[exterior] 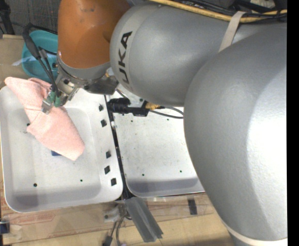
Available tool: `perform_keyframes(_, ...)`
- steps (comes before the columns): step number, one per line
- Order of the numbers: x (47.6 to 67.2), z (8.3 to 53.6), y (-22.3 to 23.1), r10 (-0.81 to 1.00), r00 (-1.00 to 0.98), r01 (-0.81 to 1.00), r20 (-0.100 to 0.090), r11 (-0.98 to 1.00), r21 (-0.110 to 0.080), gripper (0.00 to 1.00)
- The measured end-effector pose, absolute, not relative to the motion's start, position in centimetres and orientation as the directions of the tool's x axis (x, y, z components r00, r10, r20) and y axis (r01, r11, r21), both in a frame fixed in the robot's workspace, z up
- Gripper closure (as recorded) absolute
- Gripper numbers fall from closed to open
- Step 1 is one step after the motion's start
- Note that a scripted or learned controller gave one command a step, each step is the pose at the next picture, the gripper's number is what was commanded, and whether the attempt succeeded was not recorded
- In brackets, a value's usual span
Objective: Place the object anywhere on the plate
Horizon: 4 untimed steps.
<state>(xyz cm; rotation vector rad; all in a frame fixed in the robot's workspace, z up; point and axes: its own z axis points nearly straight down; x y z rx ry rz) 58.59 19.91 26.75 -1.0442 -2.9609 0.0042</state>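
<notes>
- The grey KUKA arm [200, 86] reaches in from the right and takes up most of the view; its orange band [85, 29] sits at the far left-centre, above the wrist.
- Below the band the hand [54, 97] points down and to the left, over the far part of the left shallow white bin [16, 188].
- The tip of the hand touches the pink cloth [52, 122]; whether it is wide, narrow or clamped on the cloth I cannot tell, as the tip is small and dark against the fabric.
- The pink cloth lies crumpled in the left bin, running from the far left corner toward the middle of the bin floor.
- A small blue patch [56, 152] peeks out under the near edge of the cloth; what it belongs to is hidden.
- A teal object [36, 47] sits beyond the far left bin rim, partly behind the arm and black cables [39, 60]; its shape is hard to make out.
- The right white bin [149, 158] is largely covered by the arm.
- The wooden table [62, 224] shows along the near edge.
</notes>
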Motion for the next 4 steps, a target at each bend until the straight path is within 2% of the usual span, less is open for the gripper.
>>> perform_keyframes(1, 61.7, 21.7, 13.7, 0.618, -0.786, 0.618, 0.001, 0.786, -0.004, 1.00)
perform_keyframes(2, 60.6, 25.8, 19.1, 0.448, -0.894, 0.448, -0.001, 0.894, -0.001, 1.00)
perform_keyframes(3, 62.0, 24.5, 11.8, 0.315, -0.949, 0.315, 0.001, 0.949, -0.002, 1.00)
perform_keyframes(4, 62.4, 21.8, 5.9, 0.356, -0.934, 0.356, 0.000, 0.934, -0.001, 1.00)
